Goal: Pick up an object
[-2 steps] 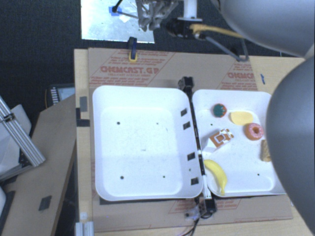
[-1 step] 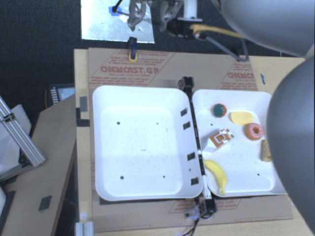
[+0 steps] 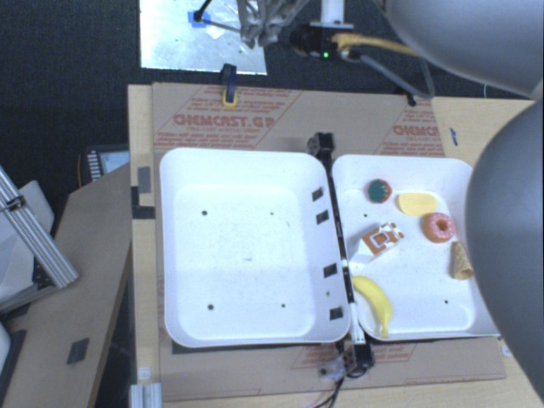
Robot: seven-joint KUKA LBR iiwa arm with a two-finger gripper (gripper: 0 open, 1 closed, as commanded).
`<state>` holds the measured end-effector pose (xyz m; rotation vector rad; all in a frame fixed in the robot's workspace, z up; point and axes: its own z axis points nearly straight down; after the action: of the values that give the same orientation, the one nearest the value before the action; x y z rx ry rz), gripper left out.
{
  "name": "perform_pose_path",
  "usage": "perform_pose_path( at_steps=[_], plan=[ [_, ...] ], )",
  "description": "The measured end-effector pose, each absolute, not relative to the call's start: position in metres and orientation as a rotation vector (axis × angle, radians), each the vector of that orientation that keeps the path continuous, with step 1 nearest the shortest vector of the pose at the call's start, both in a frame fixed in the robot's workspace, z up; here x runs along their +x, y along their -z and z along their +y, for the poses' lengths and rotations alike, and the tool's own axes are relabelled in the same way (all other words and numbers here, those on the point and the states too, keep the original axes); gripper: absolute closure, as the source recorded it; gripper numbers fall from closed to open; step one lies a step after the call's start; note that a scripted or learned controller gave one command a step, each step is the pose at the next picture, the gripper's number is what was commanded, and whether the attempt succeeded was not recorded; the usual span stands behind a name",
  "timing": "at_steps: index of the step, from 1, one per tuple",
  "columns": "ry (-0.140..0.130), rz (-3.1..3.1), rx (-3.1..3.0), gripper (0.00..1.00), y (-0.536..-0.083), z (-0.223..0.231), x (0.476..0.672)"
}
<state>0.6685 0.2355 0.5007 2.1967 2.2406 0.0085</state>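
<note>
The right bin [image 3: 425,300] holds several small objects. A yellow banana [image 3: 375,303] lies at its near left corner. An orange and white toy [image 3: 383,239] sits mid-left, and a round green and red piece [image 3: 379,191] lies farther back. A flat yellow piece [image 3: 417,203], a pink donut [image 3: 439,227] and a tan cone [image 3: 461,260] lie toward the right. My gripper [image 3: 259,19] hangs high at the top of the view, beyond the bench's far edge and well away from both bins, with nothing seen in it.
The left bin [image 3: 246,245] sits beside the right one, with a black clipped divider [image 3: 333,228] between them. The large grey arm body [image 3: 510,228] covers the right bin's right edge. A shiny sheet [image 3: 183,24] lies behind the bench.
</note>
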Motion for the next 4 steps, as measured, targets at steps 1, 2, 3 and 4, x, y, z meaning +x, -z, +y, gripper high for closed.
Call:
perform_pose_path(
  at_steps=[1, 2, 3, 4],
  plan=[
    [-0.007, 2.243, 2.195, 0.0, -0.5, 0.236, 0.668],
    [-0.01, 2.247, 2.188, 1.0, -0.511, 0.236, 0.669],
    [-0.009, 2.25, 2.187, 0.0, -0.511, 0.236, 0.669],
    [-0.012, 2.254, 2.181, 1.0, -0.522, 0.237, 0.669]
  ],
)
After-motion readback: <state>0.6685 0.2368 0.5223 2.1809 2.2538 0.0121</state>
